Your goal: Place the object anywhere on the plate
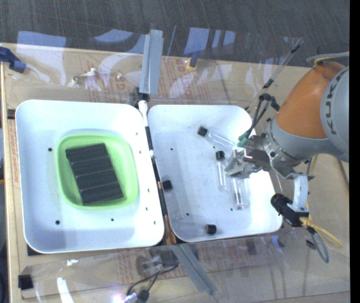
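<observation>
Reaching in from the right, the grey arm with its orange band [306, 109] hangs over the right edge of the right white bin [186, 213], and its gripper [242, 163] sits low over that bin's floor, though I cannot tell whether it is open or closed. Left of that bin, touching it along the divider, the left white bin [35, 219] holds a green plate [63, 169] with a dark ribbed block [93, 173] lying on it. By the gripper lie clear tubes with black caps [221, 169], well apart from the plate.
</observation>
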Motion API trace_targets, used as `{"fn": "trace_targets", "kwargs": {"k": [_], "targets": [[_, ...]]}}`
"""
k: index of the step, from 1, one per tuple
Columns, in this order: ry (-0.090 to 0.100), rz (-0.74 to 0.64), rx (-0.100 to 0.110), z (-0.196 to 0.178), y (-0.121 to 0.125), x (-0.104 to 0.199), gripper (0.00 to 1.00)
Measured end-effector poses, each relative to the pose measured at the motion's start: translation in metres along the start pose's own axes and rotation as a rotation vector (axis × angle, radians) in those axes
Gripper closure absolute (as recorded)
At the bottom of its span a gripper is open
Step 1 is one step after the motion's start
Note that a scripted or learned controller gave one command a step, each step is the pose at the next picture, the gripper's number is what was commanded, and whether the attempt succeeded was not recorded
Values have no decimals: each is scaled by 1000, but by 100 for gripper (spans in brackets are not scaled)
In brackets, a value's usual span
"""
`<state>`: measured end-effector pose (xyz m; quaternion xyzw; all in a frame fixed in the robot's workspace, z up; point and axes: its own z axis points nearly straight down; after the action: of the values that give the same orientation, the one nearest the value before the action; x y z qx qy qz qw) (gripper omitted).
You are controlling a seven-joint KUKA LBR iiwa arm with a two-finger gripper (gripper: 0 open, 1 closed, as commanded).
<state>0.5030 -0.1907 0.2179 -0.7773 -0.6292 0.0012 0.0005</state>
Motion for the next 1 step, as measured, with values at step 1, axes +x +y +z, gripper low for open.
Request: {"fn": "trace_targets", "kwargs": {"k": [1], "targets": [[0, 0, 0, 0, 0, 0, 0]]}}
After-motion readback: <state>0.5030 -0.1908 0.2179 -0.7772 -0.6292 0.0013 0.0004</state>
